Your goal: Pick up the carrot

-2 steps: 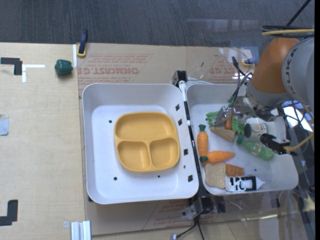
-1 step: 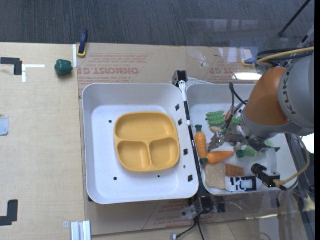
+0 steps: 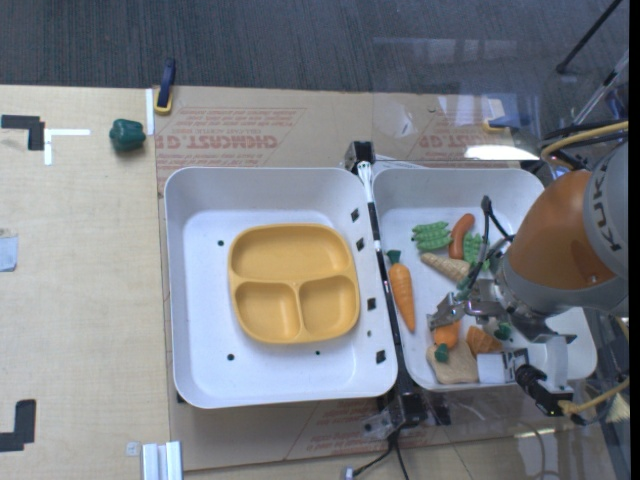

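The carrot (image 3: 401, 294) is orange with a small green top. It lies lengthwise along the left wall of the right bin (image 3: 520, 183), with its green end toward the back. My gripper (image 3: 466, 313) hangs low over the front middle of that bin, to the right of the carrot and apart from it. It sits above a cluster of small toy foods. The grey arm with its orange band (image 3: 558, 240) covers the bin's right side.
A yellow divided plate (image 3: 294, 280) sits in the left bin (image 3: 190, 298). The right bin also holds a green pea pod (image 3: 431, 234), a red sausage (image 3: 461, 234), a beige wedge (image 3: 444, 265), small orange pieces (image 3: 446, 335) and a bread slice (image 3: 456, 367). A green object (image 3: 127, 135) lies on the bench at far left.
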Action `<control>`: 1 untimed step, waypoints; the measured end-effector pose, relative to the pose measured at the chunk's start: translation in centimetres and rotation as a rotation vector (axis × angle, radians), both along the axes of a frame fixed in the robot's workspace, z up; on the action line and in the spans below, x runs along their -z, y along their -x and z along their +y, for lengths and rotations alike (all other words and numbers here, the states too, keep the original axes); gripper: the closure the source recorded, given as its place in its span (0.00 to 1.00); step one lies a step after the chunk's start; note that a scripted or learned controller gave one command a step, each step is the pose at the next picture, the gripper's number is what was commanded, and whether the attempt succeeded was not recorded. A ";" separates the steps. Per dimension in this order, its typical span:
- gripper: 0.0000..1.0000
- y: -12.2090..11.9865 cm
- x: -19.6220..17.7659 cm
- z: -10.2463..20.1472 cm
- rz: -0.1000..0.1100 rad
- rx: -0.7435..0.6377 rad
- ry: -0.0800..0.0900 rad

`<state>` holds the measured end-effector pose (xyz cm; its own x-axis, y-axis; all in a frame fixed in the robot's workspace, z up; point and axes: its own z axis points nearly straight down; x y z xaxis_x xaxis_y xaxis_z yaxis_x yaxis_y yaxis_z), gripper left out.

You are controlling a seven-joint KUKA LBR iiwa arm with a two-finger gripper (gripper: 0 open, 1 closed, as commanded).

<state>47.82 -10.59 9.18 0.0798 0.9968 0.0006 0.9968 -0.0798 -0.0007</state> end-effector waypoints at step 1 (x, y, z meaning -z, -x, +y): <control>1.00 -0.2 -0.9 -0.1 -0.002 0.006 0.000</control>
